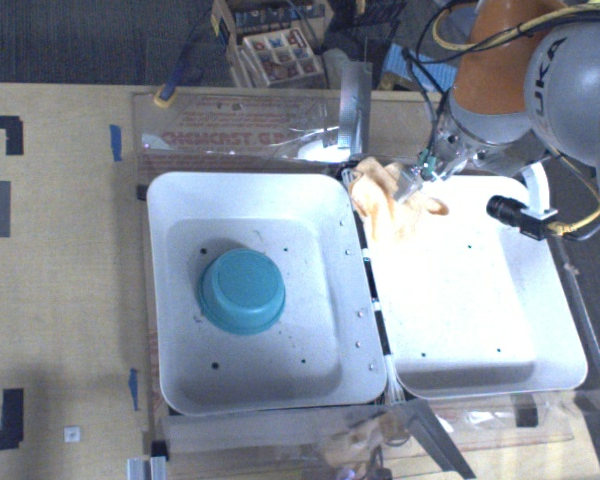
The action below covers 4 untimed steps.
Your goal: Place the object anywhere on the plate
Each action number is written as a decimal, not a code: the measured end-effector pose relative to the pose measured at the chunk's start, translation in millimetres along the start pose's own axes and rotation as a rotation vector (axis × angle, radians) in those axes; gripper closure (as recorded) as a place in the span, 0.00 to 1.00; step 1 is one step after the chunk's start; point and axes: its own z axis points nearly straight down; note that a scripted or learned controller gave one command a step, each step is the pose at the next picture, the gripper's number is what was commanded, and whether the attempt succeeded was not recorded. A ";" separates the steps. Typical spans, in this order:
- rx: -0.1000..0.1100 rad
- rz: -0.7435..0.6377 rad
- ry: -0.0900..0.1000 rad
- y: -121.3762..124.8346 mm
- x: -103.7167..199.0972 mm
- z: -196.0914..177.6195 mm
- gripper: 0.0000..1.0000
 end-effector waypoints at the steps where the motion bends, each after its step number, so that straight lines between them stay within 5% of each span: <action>1: -0.002 0.000 0.000 0.7 -1.5 -39.9 1.00; 3: -0.002 -0.797 0.003 37.9 98.8 -53.7 1.00; 4: -0.003 -1.013 0.004 54.4 144.6 -43.9 1.00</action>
